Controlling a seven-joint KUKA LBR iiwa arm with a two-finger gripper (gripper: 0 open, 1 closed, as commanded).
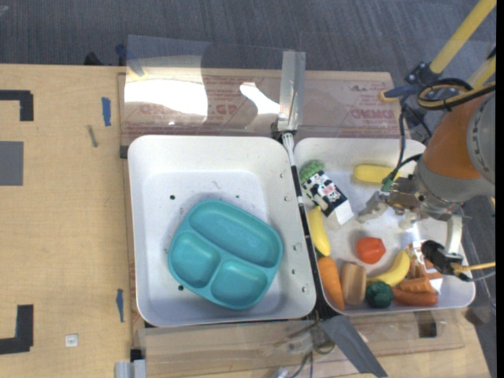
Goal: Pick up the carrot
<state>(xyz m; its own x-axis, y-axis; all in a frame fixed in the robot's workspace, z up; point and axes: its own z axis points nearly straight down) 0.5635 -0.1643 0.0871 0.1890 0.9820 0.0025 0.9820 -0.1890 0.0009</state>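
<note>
A teal divided plate (226,252) sits alone in the left bin (150,164) on the tabletop (55,235), well to the left of the pincer (398,203) and playing no part in the job. Across the divider, the right bin (465,294) holds the toy food: a carrot (330,280) lies along the bin's lower left edge, below and to the left of the pincer and well apart from it, with its orange body pointing down toward the near rim. Just above the carrot runs a slim yellow banana (318,231), and above that a black-and-white milk carton (323,187) with a green item behind it. Beside the carrot stands a tan bread roll (353,280), then a dark green vegetable (379,293) and a red tomato (371,249), the tomato lying just below the pincer. A second banana (398,268) curves under the arm, and another orange-red piece (416,293), partly hidden, rests near the bin's lower right corner. The pincer hangs over the middle of the right bin with its fingers spread and nothing between them. Judged from this, the pick is not yet made: the carrot rests untouched in the bin, and the reach toward it, the closing grip and the lift all remain to be done.
</note>
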